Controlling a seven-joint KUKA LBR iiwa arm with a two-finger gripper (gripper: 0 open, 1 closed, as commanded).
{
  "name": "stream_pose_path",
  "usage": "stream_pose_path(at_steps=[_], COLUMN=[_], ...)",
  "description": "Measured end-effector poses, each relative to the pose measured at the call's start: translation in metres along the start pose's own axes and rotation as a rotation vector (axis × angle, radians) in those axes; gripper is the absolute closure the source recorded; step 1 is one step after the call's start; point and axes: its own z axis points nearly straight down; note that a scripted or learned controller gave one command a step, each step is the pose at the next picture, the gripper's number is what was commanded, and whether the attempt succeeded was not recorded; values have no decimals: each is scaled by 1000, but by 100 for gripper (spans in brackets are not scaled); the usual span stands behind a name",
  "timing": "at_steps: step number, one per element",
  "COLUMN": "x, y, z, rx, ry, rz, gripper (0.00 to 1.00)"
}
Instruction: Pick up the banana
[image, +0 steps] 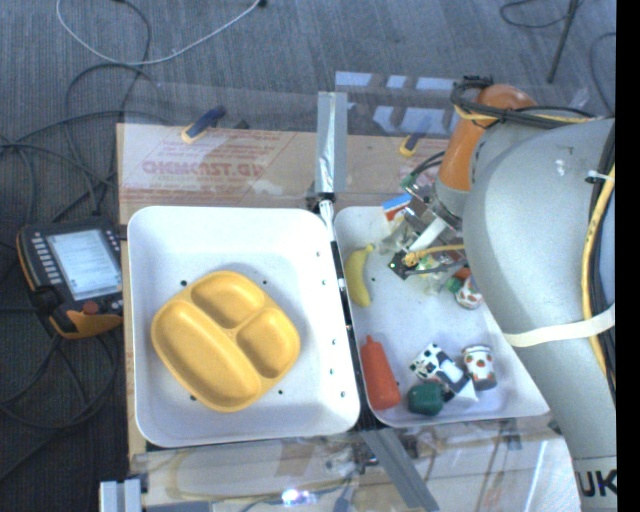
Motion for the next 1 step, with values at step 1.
stream_pose_path(at_steps=[1], x=[-22], y=[-2], z=[0], rx=[-61], ry=[23], rz=[-261], gripper=[0])
